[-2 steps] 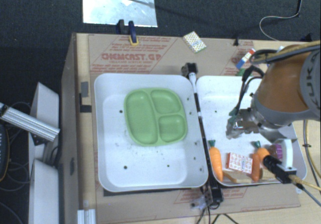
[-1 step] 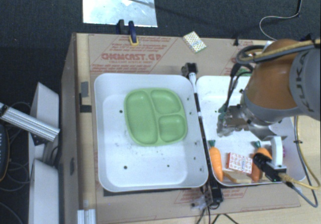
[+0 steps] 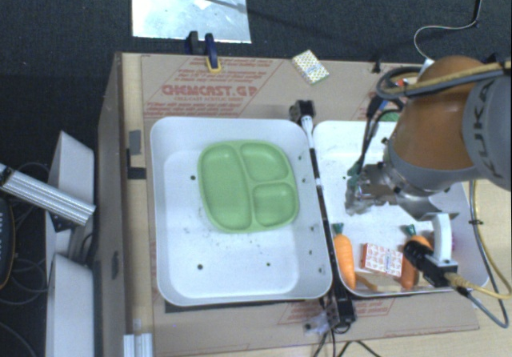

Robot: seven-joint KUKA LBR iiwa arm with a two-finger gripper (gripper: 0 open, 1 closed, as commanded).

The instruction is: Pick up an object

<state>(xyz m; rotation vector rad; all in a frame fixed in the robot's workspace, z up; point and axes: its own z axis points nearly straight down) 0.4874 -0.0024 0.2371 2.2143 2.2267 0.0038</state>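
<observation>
Two white bins: one green divided plate in the left; right of it, two carrots and one patterned box.

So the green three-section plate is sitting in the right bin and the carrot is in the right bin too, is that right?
Not quite. The camera view shows the green three-compartment plastic plate lying in the left shallow white bin, not the right one. The orange carrot with its green top is indeed in the right shallow white bin, near its front left corner.
</observation>
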